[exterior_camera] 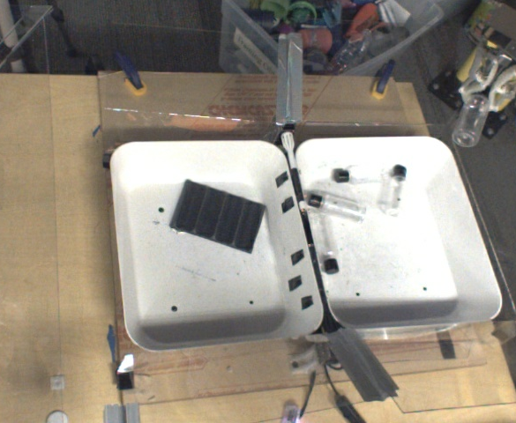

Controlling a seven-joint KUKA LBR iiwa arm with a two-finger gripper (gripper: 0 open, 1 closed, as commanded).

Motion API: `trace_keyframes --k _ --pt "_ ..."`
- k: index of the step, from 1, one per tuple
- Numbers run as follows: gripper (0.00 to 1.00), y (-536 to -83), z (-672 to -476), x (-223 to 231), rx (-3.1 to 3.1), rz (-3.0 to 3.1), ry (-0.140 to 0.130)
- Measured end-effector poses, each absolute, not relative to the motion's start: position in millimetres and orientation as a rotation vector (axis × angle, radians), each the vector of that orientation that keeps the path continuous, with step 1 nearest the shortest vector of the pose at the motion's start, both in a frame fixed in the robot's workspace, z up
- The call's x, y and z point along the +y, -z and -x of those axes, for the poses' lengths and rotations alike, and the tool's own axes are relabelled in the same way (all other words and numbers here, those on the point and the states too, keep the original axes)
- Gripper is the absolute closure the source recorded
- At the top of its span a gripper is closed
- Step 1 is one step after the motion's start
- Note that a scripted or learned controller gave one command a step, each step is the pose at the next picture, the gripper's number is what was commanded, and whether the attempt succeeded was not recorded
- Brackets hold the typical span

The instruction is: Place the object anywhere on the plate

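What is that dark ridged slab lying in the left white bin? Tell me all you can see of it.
The dark slab is a flat, nearly black rectangle, matte like plastic or rubber, though the material is uncertain. Faint parallel lines divide its top into about five strips. It lies flat on the floor of the left bin, in the upper middle part, turned at a slant so its long side runs down toward the divider. Nothing else touches it; it sits apart from the bin's walls.
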State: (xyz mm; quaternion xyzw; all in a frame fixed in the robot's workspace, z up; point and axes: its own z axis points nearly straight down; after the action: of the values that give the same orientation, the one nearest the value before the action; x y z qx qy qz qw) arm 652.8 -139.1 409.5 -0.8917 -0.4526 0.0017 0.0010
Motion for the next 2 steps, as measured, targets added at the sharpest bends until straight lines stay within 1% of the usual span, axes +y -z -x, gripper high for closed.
trace_keyframes --k 1,2 --pt "1.0 -434.9 -667.4 -134.9 -1.723 2.63 0.001" --pt "1.0 -434.5 -667.1 -163.2 -1.862 2.534 0.0"
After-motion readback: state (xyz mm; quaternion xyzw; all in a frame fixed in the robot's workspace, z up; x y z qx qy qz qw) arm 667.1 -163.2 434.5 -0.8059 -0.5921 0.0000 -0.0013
